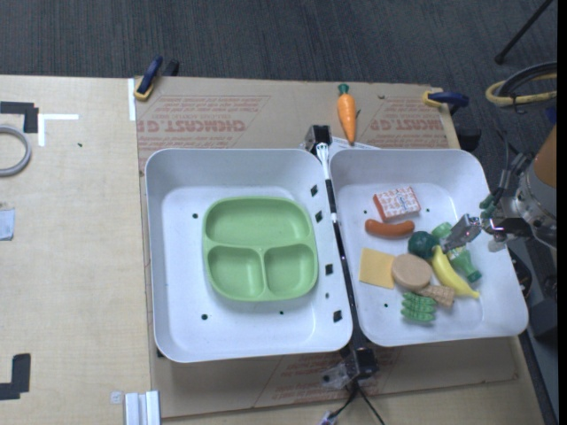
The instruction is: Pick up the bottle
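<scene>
Looking down from the camera view, I see the silver two-finger gripper (462,234) reaching over the right white plastic bin (496,312) among crowded toy food. I judge the green plastic bottle (462,260) lies just beneath it, beside the yellow plastic banana (454,274). Whether its grasp is wide or closed, I cannot tell.
</scene>
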